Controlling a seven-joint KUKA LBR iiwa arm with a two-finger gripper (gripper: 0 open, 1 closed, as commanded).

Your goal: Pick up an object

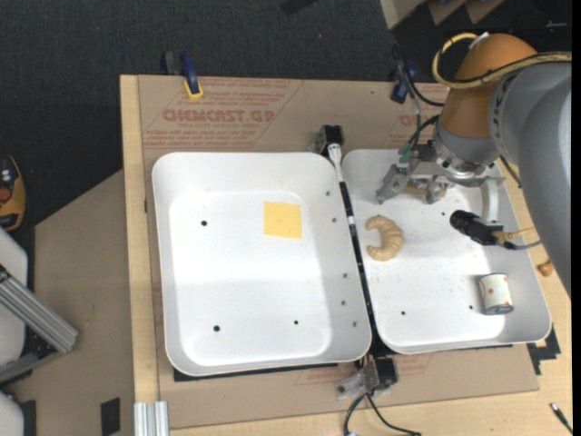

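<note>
Gripper (411, 192) sits over the back of the right bin (436, 334), fingers apart with nothing between them. Croissant (386, 237) lies on the bin floor just in front of it, not touching. Small white can (495, 292) is near that bin's front right corner; a yellow square (282, 220) is in the left bin (182, 271).

gripper (414, 187) pointing down, fingers (390, 186) prob. apart.

yellow square (282, 219): left bin (182, 271) | croissant (385, 237), white can (495, 292): right bin (436, 321)
</note>
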